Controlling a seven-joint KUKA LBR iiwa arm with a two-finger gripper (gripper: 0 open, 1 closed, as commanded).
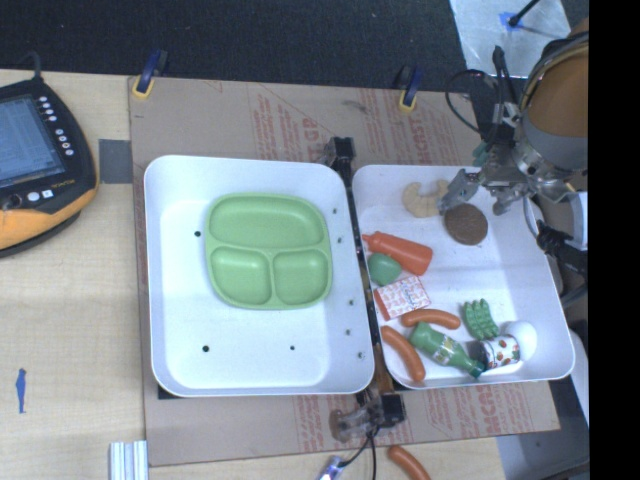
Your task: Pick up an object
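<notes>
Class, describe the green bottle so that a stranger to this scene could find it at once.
Look in the right-hand white bin, at its near edge. The green bottle lies on its side between a sausage and a small can. It alone has a narrow neck.

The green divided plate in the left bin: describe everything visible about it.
The green divided plate is a pale green, plastic-looking tray with rounded corners and three compartments: one wide section across the far side and two smaller ones along the near side. All three look bare. It lies flat, right side up, on the floor of the left white bin, toward the bin's far half and apart from its walls. Nothing else touches it.
</notes>
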